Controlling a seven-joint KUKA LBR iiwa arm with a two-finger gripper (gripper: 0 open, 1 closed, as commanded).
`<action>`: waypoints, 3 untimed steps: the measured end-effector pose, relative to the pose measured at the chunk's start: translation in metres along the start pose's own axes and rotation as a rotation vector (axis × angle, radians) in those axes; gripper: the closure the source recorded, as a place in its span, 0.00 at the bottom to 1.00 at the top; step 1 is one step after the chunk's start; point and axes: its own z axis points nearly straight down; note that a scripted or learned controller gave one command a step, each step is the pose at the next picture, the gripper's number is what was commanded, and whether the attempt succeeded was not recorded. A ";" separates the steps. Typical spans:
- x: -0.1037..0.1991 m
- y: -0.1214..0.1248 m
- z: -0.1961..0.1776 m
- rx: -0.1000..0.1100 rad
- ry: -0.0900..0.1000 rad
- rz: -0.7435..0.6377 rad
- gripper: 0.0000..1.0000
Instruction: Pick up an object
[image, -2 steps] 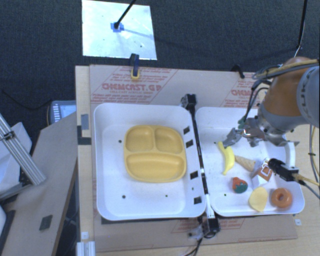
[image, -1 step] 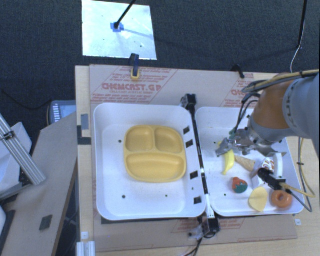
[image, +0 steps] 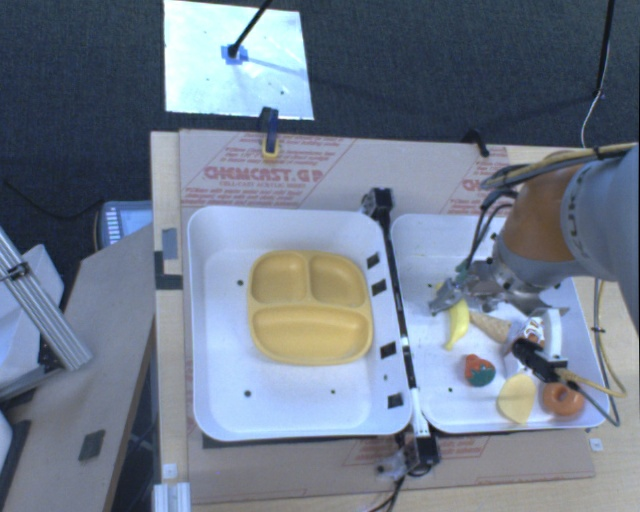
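My gripper (image: 447, 296) hangs low over the left part of the right bin (image: 425, 250), with the grey arm and its orange band (image: 535, 220) reaching in from the right. A small yellow banana (image: 458, 325) lies just below the gripper, its top end close to or touching it. Nothing can be seen held. A beige wedge (image: 490, 326) lies beside the banana. Toward the front are a red and teal object (image: 479, 370), a pale yellow disc (image: 517, 397) and an orange ring (image: 563, 400).
The left bin (image: 215, 300) holds a yellow divided plate (image: 308, 305). A black divider strip (image: 392, 300) runs between the bins. A small white and red item (image: 533, 330) sits by the arm on the right.
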 end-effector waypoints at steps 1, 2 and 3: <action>0.000 0.001 -0.011 -0.003 -0.001 0.001 1.00; 0.007 0.010 -0.066 -0.007 -0.001 -0.005 1.00; 0.000 0.016 -0.127 -0.009 -0.002 -0.005 1.00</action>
